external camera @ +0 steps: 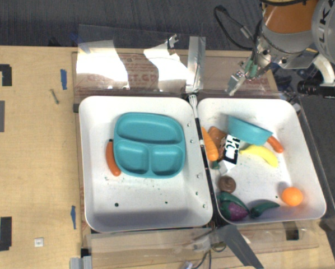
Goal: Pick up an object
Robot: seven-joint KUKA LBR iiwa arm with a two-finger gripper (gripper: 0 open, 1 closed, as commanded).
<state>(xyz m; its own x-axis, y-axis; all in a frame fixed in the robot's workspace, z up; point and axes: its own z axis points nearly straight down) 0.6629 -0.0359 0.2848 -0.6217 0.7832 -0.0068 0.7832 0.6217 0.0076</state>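
Holding teal tray (149, 144), left bin (94, 206), right bin (310, 167) holding banana (263, 153)

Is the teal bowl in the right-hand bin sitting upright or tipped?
Tipped. The teal bowl leans on its side in the right bin, its rim slanted, resting against the banana.
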